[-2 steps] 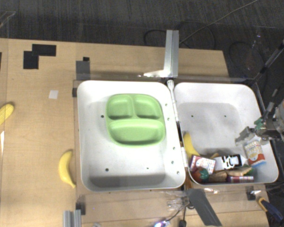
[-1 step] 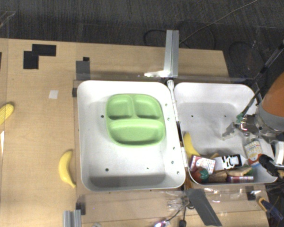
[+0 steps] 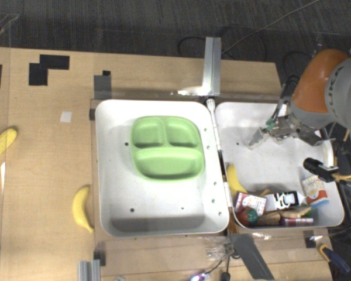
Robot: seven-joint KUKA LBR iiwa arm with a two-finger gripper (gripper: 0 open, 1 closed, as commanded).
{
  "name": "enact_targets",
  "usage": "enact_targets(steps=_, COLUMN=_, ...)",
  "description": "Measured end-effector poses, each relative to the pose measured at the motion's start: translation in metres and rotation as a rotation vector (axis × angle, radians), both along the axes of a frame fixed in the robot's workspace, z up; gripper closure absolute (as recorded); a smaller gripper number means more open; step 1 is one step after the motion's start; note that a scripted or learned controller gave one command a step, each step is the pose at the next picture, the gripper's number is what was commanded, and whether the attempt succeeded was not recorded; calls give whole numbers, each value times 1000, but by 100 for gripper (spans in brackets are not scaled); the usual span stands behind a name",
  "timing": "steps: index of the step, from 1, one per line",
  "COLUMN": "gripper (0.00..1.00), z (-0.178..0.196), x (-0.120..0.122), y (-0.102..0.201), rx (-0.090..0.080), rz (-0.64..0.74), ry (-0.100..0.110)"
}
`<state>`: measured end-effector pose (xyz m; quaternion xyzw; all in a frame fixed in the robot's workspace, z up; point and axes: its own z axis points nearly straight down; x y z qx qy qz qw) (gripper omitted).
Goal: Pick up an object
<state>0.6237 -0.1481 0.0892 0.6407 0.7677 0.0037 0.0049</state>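
Observation:
My gripper (image 3: pixel 260 137) hangs over the bare upper part of the right bin (image 3: pixel 245 113), reaching in from the right below the orange band. It is well apart from the objects, which are heaped along that bin's near edge. These are a yellow banana (image 3: pixel 235 180), a red and white box (image 3: pixel 250 202), a black and white item (image 3: pixel 286 199) and a white packet with red and blue print (image 3: pixel 315 188). I see nothing held by the gripper.
The left bin (image 3: pixel 108 157) holds a green divided tray (image 3: pixel 165 146). Outside the bins, a banana (image 3: pixel 82 208) and a yellow corn cob (image 3: pixel 0 146) lie on the wooden bench. A metal post (image 3: pixel 212 66) stands behind the bins.

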Motion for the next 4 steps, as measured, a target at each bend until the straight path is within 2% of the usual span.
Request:
enact_targets(steps=1, gripper=0, z=-1, x=48, y=-3, rx=0, rz=-75, ry=4)
enact_targets(steps=2, gripper=0, z=11, x=48, y=-32, rx=-1, rz=-65, ry=3)
enact_targets(steps=3, gripper=0, z=3, x=3, y=-24, rx=0, rz=-62, ry=6)
enact_targets(steps=4, gripper=0, z=-1, x=18, y=-18, rx=2, rz=-248, ry=4)
